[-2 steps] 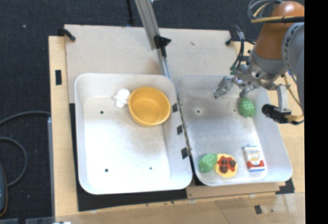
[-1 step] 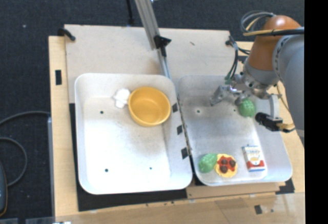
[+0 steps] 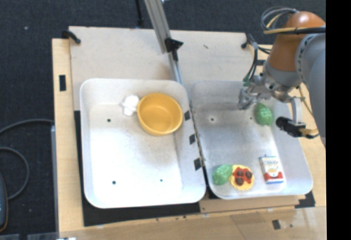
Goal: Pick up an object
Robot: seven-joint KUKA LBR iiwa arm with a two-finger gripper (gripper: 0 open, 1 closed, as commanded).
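Note:
My gripper hangs over the back right part of the right bin. A green round object lies just right of and below it, close to the fingers but apart from them. At the right bin's front edge sit a green lump, a yellow disc with red berries and a small red and white carton. In the left bin a yellow bowl stands at the back, with a small white object touching its left side.
A slanted metal pole rises from the bench behind the gap between the bins. The bench's bare tan surface runs behind both bins. The grey arm with its orange band comes in from the right.

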